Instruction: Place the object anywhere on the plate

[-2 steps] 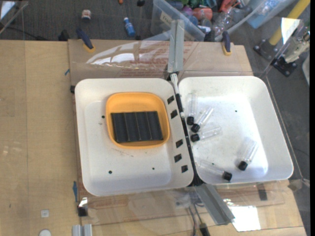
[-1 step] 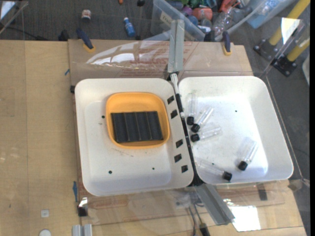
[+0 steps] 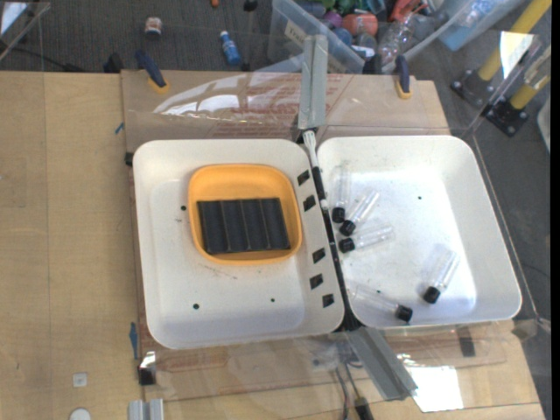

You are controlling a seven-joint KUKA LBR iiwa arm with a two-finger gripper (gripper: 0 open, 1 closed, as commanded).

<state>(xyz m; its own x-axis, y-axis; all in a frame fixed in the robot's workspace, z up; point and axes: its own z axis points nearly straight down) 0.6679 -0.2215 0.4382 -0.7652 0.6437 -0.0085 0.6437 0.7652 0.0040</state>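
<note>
An orange plate sits in the left bin. On it lies a flat black ribbed slab, covering most of the plate's middle. The right bin holds several clear plastic tubes with black caps: one pair near the divider, one beside them, one at the right, and one near the front edge.
A grey metal divider bar runs between the bins, with black clips along the left bin's right rim. A clear tub of colourful items stands behind the bench. Plain wooden bench surface lies to the left.
</note>
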